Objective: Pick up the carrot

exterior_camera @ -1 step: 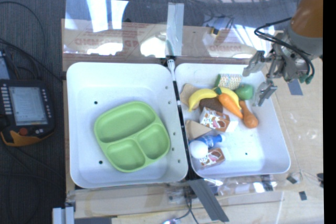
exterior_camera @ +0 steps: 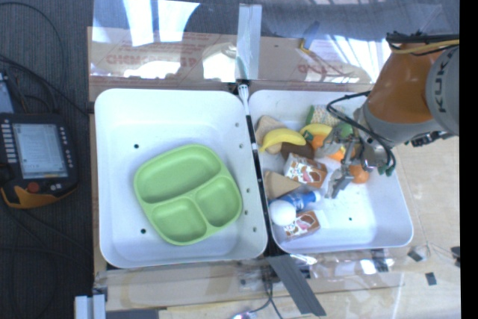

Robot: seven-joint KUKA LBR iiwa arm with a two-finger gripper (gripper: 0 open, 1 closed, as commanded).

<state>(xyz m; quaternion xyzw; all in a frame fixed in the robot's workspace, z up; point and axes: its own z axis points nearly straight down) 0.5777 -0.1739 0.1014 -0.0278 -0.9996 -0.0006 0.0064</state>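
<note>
Where the right bin (exterior_camera: 388, 224) holds its clutter, the carrot (exterior_camera: 359, 174) lies by the gripper (exterior_camera: 349, 169), touching or just beside it; finger state: cannot tell. Banana (exterior_camera: 282, 138) to the left; green plate (exterior_camera: 188, 193) in left bin (exterior_camera: 119, 123)

Bright daylight, glare on rear panels

Two white bins (exterior_camera: 172, 104), one green divided plate (exterior_camera: 188, 193), one banana (exterior_camera: 283, 137) and one handheld pendant (exterior_camera: 37, 153).
</note>
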